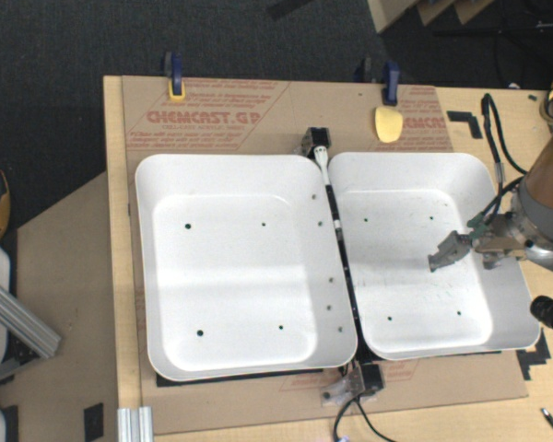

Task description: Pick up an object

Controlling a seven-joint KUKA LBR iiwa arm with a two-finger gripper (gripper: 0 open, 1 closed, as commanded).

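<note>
The grey KUKA arm reaches in from the right of the camera view, its dark two-finger end effector hanging low over the right shallow white plastic bin, tips aimed leftward toward that bin's middle. Whether it is released or clenched cannot be told at this size and angle, and nothing can be seen grasped in it.

No loose object to pick up can be made out on the floor of the right bin or of the left shallow white plastic bin; both show bare white plastic marked by small dark dots. So the direction from end effector to target, and any long axis to line up with, cannot be judged here.

A small yellow rounded piece sits on the brown cardboard-covered bench just beyond the right bin's far rim, beside a blue clamp, apart from the end effector.

The bin floors look smooth and shallow, with low sloped walls and open room around the arm.
</note>
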